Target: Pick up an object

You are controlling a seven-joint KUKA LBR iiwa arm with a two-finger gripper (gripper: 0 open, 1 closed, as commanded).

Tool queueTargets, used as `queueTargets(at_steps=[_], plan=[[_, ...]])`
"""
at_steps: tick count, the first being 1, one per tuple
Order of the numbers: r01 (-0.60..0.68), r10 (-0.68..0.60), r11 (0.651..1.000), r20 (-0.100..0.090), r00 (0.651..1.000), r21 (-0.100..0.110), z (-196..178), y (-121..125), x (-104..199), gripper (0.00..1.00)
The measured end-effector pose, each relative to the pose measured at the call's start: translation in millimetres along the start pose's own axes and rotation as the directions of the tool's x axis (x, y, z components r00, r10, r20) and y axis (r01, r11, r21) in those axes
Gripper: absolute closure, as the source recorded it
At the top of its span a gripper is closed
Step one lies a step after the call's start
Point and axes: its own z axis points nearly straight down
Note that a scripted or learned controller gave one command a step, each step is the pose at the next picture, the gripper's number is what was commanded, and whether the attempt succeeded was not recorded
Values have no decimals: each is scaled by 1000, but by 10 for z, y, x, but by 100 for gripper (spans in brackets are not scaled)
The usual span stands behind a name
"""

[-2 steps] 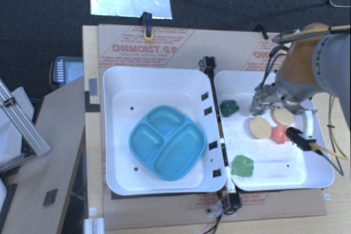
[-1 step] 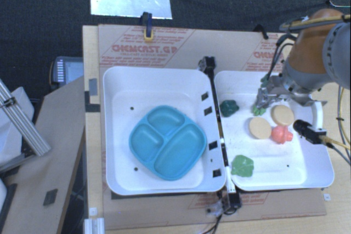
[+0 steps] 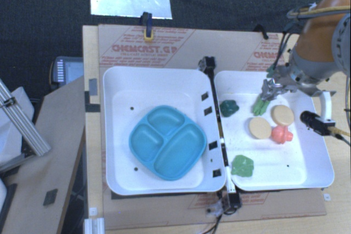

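Toys (image 3: 260,128) lie in right white bin (image 3: 312,172) on bench (image 3: 71,118).

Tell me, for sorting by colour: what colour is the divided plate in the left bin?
Light blue, seen in the camera view: plate.

The arm (image 3: 323,35) runs off the frame at three o'clock, its wrist hiding the right bin's (image 3: 285,175) far rim, and the fingers' stance on the green piece (image 3: 260,105) is too small to tell.

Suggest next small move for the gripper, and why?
Probably lower straight down and close: the gripper sits right above the upper end of the light green piece in the right bin, and nothing shows between its fingers, so no grasp is confirmed.
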Motion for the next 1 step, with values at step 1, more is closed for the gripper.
queueTargets(at_steps=[1], plan=[[0,0,1000,0,1000,-1,-267,11,0,100]])
